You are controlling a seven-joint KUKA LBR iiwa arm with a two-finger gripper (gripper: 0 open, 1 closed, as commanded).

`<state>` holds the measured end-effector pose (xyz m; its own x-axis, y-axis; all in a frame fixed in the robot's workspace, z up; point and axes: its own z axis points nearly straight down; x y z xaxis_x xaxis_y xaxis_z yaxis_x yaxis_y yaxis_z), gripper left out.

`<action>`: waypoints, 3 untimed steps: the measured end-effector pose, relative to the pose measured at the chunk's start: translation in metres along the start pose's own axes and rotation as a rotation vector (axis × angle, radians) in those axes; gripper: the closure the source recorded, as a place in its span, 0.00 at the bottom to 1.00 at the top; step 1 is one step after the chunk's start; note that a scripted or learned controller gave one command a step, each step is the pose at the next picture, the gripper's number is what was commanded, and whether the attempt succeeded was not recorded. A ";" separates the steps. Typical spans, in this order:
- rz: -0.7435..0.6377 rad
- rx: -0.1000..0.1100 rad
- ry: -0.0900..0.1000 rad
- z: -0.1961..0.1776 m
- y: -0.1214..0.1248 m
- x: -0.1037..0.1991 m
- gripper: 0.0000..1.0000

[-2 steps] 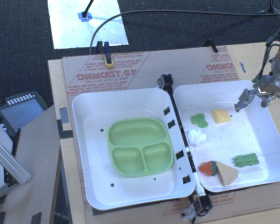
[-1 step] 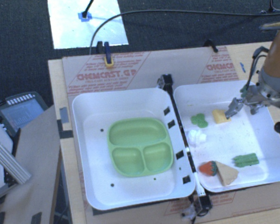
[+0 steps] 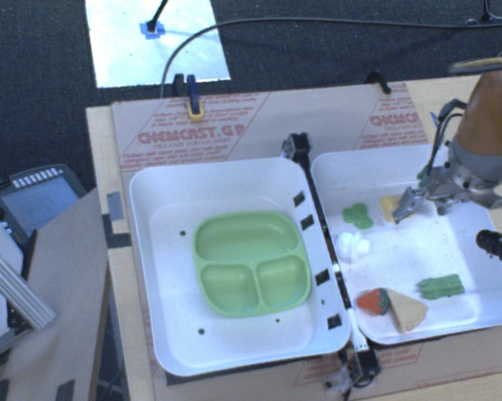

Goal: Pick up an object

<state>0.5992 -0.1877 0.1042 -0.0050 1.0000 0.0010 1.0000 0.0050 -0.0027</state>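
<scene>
The right bin (image 3: 496,310) holds several small items. A green piece (image 3: 356,216) and a yellow piece (image 3: 387,207) lie near its back left, with a white lump (image 3: 353,246) just in front of them. Along the front lie a red piece (image 3: 372,302), a tan wedge (image 3: 409,311) and a green block (image 3: 440,287). My gripper (image 3: 405,206) reaches in from the right, low over the bin, with its tip right beside the yellow piece. I see nothing lifted off the bin floor.
The left bin (image 3: 162,251) holds a green divided plate (image 3: 250,263). A black clip strip (image 3: 320,241) runs along the rims between the bins. The arm's grey and orange body (image 3: 492,134) hangs over the right bin's back right corner.
</scene>
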 end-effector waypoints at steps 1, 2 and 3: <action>-0.001 -0.005 -0.002 -0.013 0.001 -0.001 1.00; 0.000 -0.009 -0.003 -0.074 0.009 0.004 1.00; 0.000 -0.009 -0.003 -0.120 0.017 0.001 1.00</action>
<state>0.6161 -0.1866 0.2237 -0.0054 1.0000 -0.0023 1.0000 0.0054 0.0060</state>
